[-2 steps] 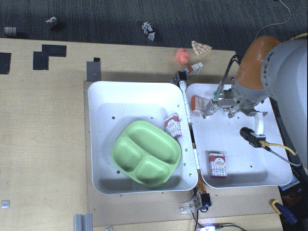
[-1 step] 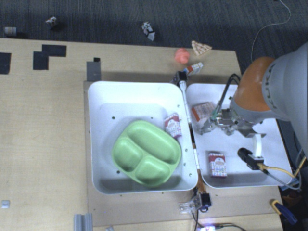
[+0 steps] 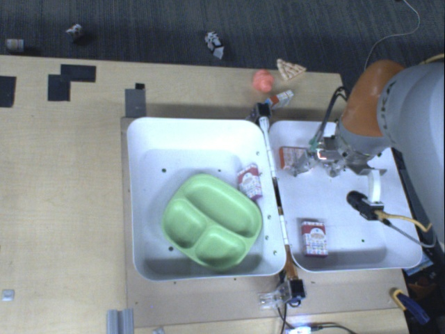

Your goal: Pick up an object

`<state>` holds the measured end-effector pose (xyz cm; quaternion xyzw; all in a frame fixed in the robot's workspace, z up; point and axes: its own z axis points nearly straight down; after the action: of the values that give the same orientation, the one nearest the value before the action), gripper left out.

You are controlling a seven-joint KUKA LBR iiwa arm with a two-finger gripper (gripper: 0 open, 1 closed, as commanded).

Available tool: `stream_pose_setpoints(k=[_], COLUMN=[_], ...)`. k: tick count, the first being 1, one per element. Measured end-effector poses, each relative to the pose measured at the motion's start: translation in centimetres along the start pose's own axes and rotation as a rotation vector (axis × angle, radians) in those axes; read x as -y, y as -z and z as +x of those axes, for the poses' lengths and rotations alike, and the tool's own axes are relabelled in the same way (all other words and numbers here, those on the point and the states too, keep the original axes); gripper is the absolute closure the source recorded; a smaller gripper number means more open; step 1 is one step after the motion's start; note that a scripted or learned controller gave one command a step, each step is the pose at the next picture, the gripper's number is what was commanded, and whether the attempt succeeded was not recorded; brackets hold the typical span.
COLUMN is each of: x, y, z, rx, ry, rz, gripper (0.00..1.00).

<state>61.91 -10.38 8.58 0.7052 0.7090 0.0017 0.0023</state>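
1. The gripper (image 3: 303, 163) hangs low over the far part of the right bin (image 3: 348, 252). Whether it is wide or narrow cannot be told.
2. A red carton (image 3: 286, 157) lies right at the gripper's tip, on the side toward the left bin (image 3: 149, 158). No grasp is visible.
3. Nearer the camera than the gripper, a red-and-white box (image 3: 314, 236) lies flat on the same bin's floor.
4. Beyond the divider from the gripper lie a small packet (image 3: 249, 182) and a green divided plate (image 3: 212, 220).
5. The tan bench (image 3: 62, 207) carries black patches far off from the gripper.
6. Past the gripper, at the bench's far edge, sit a pink ball (image 3: 263, 81) and a toy pizza slice (image 3: 290, 69), then dark carpet (image 3: 139, 12).
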Motion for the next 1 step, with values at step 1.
stream_pose_setpoints(k=[1], x=[2.65], y=[0.09], z=[2.12], rx=[0.000], ry=[0.000], rz=[-0.001], gripper=[0.00])
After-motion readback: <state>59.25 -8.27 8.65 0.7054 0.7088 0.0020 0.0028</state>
